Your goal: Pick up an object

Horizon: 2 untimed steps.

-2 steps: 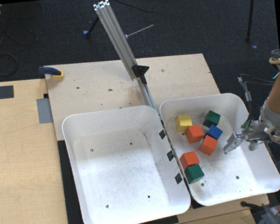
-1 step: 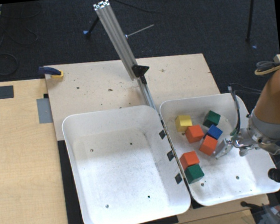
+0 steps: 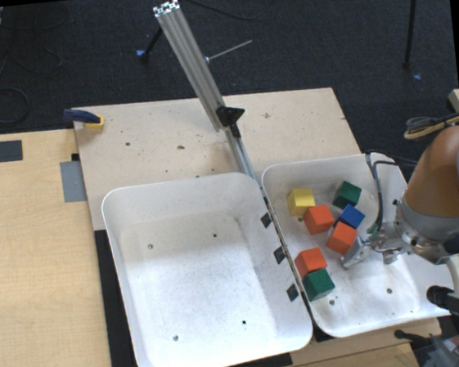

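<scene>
the arm is seen reaching in from the right, its orange band (image 3: 442, 169) and grey wrist lowered over the right bin (image 3: 368, 311). the gripper (image 3: 354, 253) is pointed leftward, low in that bin, just beside an orange cube (image 3: 342, 237); how far it is opened cannot be told, and nothing is seen held in it. the blocks are clustered in the right bin's left half: a yellow cube (image 3: 301, 202), a green cube (image 3: 347, 193), a blue cube (image 3: 351, 216), an orange cube near the middle (image 3: 318, 218), and another orange cube (image 3: 310, 261) touching a green one (image 3: 318, 283) by the wall. the left bin (image 3: 135, 222) is set beside it on the desk (image 3: 30, 242)
</scene>
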{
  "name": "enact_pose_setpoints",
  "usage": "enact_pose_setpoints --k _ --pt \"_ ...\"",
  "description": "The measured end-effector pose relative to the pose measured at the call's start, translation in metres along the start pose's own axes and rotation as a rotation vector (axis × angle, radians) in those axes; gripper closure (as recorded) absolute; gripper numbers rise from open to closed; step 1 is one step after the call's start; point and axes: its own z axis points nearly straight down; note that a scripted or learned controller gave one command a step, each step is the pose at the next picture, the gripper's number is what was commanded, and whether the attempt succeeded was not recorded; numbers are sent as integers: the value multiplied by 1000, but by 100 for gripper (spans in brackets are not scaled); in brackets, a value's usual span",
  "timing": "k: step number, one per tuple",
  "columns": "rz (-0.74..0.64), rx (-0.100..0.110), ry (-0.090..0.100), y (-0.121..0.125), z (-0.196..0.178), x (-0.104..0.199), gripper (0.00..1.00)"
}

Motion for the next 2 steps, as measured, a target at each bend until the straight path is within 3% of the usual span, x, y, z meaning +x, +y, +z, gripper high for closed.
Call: enact_pose_setpoints --k 1,2 --pt "6 1 1 -1 -10 -1 100" --pt "5 -3 -2 -10 -63 -4 100"
